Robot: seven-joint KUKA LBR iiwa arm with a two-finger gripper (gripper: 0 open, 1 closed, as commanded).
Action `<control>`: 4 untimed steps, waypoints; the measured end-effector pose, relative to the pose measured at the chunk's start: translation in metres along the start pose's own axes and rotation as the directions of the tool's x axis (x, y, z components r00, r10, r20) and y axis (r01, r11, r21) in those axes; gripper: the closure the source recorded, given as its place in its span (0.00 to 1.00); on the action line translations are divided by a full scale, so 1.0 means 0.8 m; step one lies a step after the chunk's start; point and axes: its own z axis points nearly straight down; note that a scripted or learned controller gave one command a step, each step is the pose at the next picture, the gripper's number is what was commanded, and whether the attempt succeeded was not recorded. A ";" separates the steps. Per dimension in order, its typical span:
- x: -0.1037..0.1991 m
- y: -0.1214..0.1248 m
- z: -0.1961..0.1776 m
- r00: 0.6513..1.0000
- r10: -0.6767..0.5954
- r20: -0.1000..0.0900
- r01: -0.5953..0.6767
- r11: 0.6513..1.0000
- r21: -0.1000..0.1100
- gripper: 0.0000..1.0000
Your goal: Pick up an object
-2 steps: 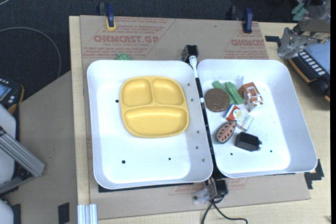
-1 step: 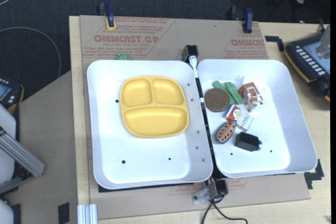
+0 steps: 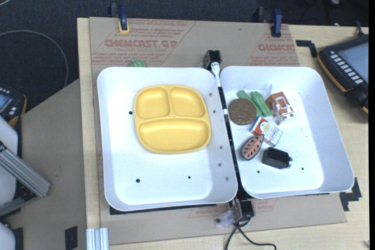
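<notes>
The right white bin (image 3: 328,143) holds several small things bunched near its left side. A brown round disc (image 3: 241,111) lies beside two green sticks (image 3: 253,96). An orange-and-white box (image 3: 280,106) sits to their right. Below them are a red, white and blue packet (image 3: 261,125), a pale packet (image 3: 273,137), a brown speckled oval (image 3: 251,147) and a black block (image 3: 276,158). In the left white bin (image 3: 117,143) rests a yellow three-part plate (image 3: 173,119).
Both bins sit on a cardboard sheet (image 3: 152,38) held by blue clamps (image 3: 122,12) (image 3: 276,16). A small green thing (image 3: 137,63) lies behind the left bin. A control pendant (image 3: 350,66) rests at the right. A cable (image 3: 237,231) leaves the front edge.
</notes>
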 end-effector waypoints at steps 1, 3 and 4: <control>-0.062 0.003 0.007 1.000 -0.001 0.000 0.001 1.000 0.006 1.00; -0.059 0.005 -0.021 1.000 -0.007 0.006 0.007 1.000 -0.004 1.00; -0.059 0.006 -0.035 1.000 -0.008 0.009 0.008 1.000 -0.008 1.00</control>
